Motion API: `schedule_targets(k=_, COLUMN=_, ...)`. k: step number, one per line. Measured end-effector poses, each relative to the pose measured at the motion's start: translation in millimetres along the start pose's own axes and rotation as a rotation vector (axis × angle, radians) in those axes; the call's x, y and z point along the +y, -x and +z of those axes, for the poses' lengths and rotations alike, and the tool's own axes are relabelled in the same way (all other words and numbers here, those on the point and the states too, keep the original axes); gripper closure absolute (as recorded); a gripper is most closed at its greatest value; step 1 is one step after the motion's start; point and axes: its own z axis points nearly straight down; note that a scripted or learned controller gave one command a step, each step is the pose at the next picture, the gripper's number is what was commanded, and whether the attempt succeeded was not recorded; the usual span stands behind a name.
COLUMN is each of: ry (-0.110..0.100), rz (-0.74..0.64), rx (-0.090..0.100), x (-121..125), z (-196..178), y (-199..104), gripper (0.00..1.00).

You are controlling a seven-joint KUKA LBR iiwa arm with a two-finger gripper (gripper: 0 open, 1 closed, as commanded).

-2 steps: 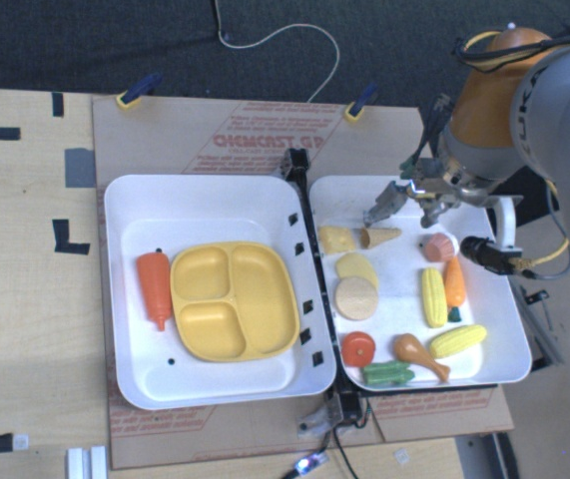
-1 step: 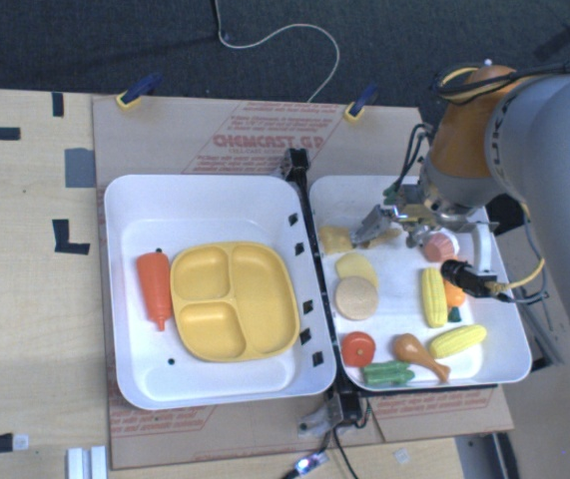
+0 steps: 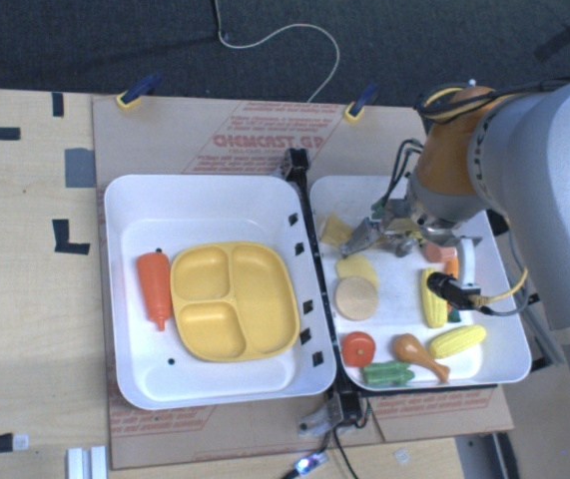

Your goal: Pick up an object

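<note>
The right bin (image 3: 504, 367) holds several toy foods: a yellow cheese wedge (image 3: 335, 231), a pale yellow block (image 3: 358, 268), a beige round piece (image 3: 355, 298), a red tomato (image 3: 358, 348), a green vegetable (image 3: 388, 373), a brown drumstick (image 3: 420, 353), two yellow corn cobs (image 3: 433, 298) (image 3: 457, 341) and a small orange piece (image 3: 450, 258). My gripper (image 3: 376, 236) hangs low over the upper middle of this bin, just right of the cheese wedge and above the pale yellow block. The wrist hides what lies directly beneath it.
The left bin (image 3: 125, 208) carries a yellow divided plate (image 3: 233, 299) and an orange carrot (image 3: 154, 287) to its left. The bins meet at a black-clipped divider (image 3: 309, 257). The grey arm with its orange band (image 3: 449, 158) covers the right bin's upper right corner.
</note>
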Motion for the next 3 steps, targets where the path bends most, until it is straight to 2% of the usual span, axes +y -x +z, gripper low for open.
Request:
schedule_targets(k=1, ry=0.001, rz=0.000, rx=0.000, x=1, z=-12, y=0, gripper=1.00)
schedule_targets(k=2, ry=0.007, rz=0.003, rx=0.001, x=1, z=-76, y=0, gripper=1.00)
schedule_targets(k=3, ry=0.007, rz=0.002, rx=0.000, x=6, z=-125, y=8, gripper=1.00)
